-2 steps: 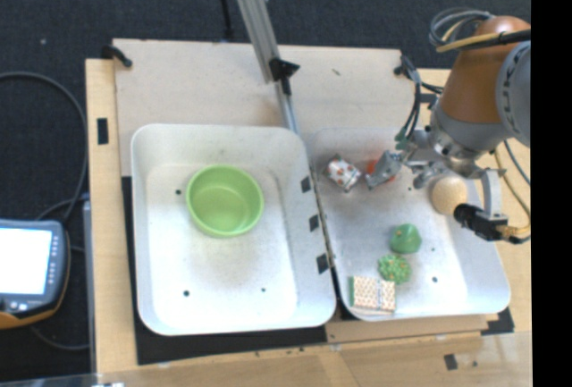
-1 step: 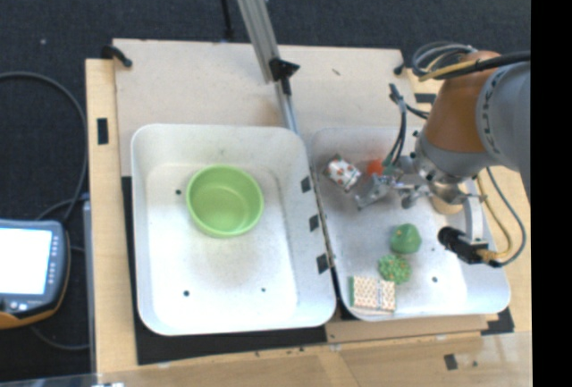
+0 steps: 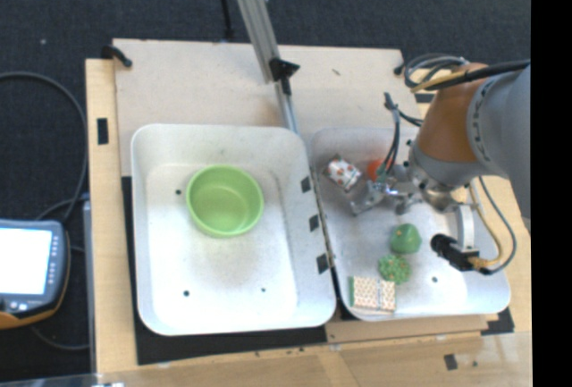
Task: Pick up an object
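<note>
the table (image 3: 197, 86) carries two shallow white bins side by side; the left bin (image 3: 161, 287) holds a lime-green bowl (image 3: 224, 200), upright, sitting toward ten o'clock of that bin's middle; the right bin (image 3: 483, 291) holds the small things and the working end of the arm (image 3: 460, 130), which comes in from three o'clock, grey with an orange band above the wrist; the gripper (image 3: 368, 196) hangs low over the upper half of the right bin, its metal parts pointing toward nine o'clock; whether the jaws are apart or together cannot be told from this slant, and nothing can be made out between them; a small white and orange object (image 3: 340, 171) lies just beside the gripper, at its ten o'clock, near the bin's left wall; a round green object (image 3: 405, 239) lies at five o'clock from the gripper, near but apart from it; a second, knobbly green object (image 3: 393, 268) lies just below the first, close to touching; a flat patterned packet (image 3: 373, 293) rests at the bin's six o'clock rim, just beside the knobbly one; a slanted metal pole (image 3: 255, 10) rises from the table's far side toward twelve o'clock; a handheld screen (image 3: 27, 269) sits off the table at nine o'clock.
</note>
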`<state>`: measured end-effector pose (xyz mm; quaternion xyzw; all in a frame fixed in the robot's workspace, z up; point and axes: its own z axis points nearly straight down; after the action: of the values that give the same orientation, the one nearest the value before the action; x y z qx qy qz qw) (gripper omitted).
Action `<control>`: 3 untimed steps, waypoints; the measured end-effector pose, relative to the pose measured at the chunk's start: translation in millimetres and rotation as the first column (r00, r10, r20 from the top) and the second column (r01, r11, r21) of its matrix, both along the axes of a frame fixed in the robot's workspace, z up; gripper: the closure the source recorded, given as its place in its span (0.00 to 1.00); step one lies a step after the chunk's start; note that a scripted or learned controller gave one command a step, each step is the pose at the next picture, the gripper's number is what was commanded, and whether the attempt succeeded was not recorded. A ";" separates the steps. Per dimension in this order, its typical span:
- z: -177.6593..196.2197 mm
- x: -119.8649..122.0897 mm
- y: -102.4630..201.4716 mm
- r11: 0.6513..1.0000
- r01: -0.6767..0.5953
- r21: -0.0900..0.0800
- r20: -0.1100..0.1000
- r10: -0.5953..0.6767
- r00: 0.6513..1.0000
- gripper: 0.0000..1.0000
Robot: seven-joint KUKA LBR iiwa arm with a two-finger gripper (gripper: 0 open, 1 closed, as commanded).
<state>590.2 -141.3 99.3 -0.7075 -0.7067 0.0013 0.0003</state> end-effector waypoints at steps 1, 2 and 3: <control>12.7 1.2 -1.4 1.000 0.006 0.000 0.005 -0.006 1.000 1.00; 56.7 4.1 0.8 1.000 -0.004 0.000 0.007 0.004 1.000 1.00; 110.9 15.9 -1.9 1.000 -0.004 -0.001 0.009 0.004 1.000 1.00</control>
<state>606.1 -143.2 210.2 -0.7062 -0.7080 -0.0017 -0.0033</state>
